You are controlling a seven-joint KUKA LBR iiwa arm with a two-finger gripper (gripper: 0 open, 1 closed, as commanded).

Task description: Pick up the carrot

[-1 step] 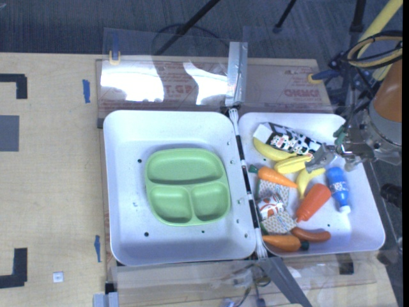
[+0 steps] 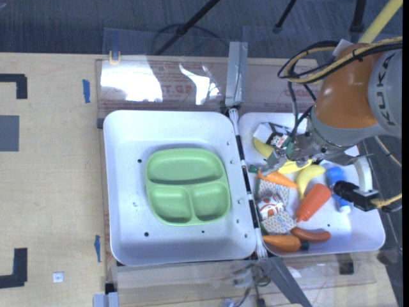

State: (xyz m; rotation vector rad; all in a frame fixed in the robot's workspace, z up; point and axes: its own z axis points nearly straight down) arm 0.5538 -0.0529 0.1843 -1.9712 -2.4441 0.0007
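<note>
A toy sausage [image 2: 311, 235] is lying by the right bin's [image 2: 370, 232] near edge, the carrot [image 2: 313, 201] is sitting mid-bin beside a banana [image 2: 311, 174], and the gripper [image 2: 295, 147] is hovering toward the far-left corner, can't tell its state.

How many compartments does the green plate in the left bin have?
3. The green plate has one long compartment across its far side, and two smaller ones side by side on its near side, left and right. None looks hidden.
</note>
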